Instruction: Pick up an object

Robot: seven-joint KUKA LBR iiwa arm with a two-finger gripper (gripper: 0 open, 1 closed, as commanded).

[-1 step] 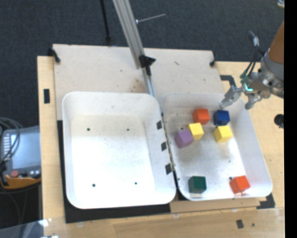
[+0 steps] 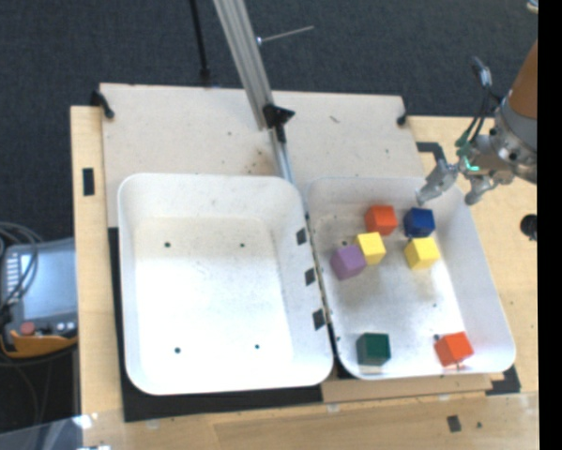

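Over the right bin's (image 2: 482,279) far rim, the hand (image 2: 457,187) hangs spread open, holding nothing, near the blue cube (image 2: 418,221).

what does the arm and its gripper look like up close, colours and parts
The gripper has two slim light-grey metal fingers below a grey metal wrist block with a small green light. Above it sits the arm's orange-brown band. A thin curved cable or hook rises beside the wrist.

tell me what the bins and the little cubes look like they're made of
Bins: likely thin moulded plastic, white and matte, with rounded corners and rolled rims. Cubes, such as the yellow cube: maybe painted wood or foam, solid matte colours with no shine; hard to tell.
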